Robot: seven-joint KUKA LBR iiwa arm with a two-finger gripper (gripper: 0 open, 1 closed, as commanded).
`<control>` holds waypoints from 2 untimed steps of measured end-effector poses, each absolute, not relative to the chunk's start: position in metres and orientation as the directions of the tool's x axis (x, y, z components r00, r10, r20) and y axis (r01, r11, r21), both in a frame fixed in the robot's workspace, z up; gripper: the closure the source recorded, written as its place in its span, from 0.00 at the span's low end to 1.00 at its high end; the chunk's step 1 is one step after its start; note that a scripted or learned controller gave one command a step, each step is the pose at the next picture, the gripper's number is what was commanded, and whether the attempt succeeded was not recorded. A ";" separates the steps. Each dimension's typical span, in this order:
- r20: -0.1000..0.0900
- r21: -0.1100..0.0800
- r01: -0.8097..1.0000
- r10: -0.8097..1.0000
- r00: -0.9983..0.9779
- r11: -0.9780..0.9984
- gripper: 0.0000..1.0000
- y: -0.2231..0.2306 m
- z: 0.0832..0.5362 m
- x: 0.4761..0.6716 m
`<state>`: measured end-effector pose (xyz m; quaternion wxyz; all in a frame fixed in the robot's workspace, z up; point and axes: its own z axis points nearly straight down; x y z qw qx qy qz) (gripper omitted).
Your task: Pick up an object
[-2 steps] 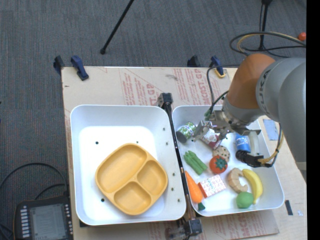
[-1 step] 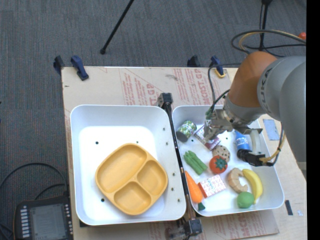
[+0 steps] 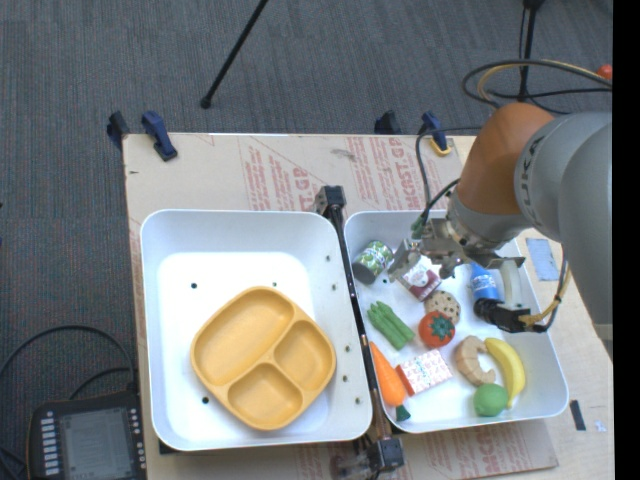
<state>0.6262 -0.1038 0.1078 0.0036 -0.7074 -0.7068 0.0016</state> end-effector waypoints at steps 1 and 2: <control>0.000 0.000 1.000 1.000 0.001 -0.001 0.00 -0.090 0.088 0.586; -0.002 0.001 1.000 1.000 0.003 -0.003 1.00 -0.092 0.098 0.587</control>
